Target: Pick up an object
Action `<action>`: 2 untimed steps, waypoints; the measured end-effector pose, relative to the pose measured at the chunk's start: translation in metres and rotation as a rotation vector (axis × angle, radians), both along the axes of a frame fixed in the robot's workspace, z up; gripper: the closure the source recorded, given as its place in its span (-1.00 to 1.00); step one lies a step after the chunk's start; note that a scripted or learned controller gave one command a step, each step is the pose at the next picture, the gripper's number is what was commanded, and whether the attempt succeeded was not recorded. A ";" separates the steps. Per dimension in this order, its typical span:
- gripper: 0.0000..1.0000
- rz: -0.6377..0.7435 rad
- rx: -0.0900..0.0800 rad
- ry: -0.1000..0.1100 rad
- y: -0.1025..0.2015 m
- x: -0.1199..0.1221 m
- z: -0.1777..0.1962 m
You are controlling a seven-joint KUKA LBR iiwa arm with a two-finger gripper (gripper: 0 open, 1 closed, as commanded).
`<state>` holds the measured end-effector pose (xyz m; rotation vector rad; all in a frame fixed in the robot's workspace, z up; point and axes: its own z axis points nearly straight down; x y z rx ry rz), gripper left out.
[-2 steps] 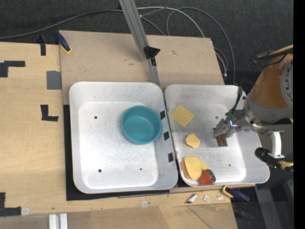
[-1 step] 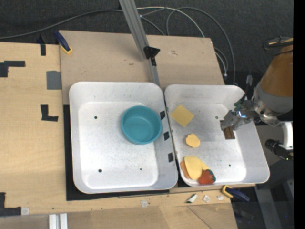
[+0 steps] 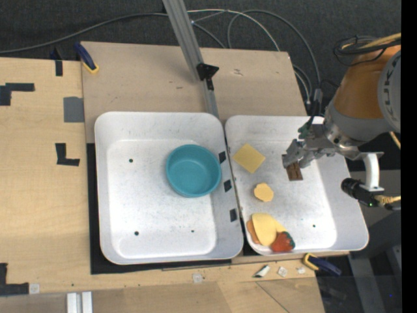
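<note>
Two white bins (image 3: 117,240) sit side by side on the wooden surface (image 3: 39,194). Black cables (image 3: 260,18) lie behind them.

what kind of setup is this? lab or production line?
Most likely a research lab bench for robot grasping trials. A KUKA arm's gripper hangs over the right white bin of toy food pieces, a teal bowl sits in the left white bin, and loose cables trail behind.

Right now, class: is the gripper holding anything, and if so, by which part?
It cannot be told. The gripper hangs over the right bin, with something small and brown at its tip, but the view is too coarse to show a grasp. The yellow pieces lie apart from it.
</note>
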<state>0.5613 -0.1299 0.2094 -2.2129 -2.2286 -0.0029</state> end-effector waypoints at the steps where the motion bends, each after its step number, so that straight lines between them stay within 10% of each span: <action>1: 1.00 0.001 0.001 0.002 0.063 0.014 0.000; 2: 1.00 0.000 0.000 0.000 0.111 0.036 0.012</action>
